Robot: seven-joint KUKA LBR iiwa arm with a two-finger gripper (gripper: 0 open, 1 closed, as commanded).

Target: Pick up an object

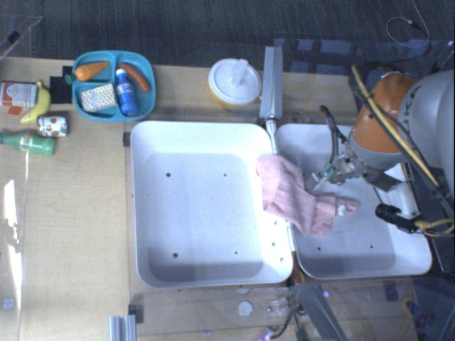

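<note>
The pink cloth (295,196) lies draped over the shared rim of the 2 bins, mostly in the right bin (370,258), not lifted. The end effector (328,174) hovers just beside it; its grip state I cannot tell. The pick seems undone.

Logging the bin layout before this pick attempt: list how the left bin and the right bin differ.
The left bin shows mostly bare white floor; the right bin has the arm working above it. The pink cloth laps just over the left bin's right rim, while most of it lies in the right bin. The gripper hangs over the right bin, not the left. Both are shallow, white and rounded at the corners.
</note>
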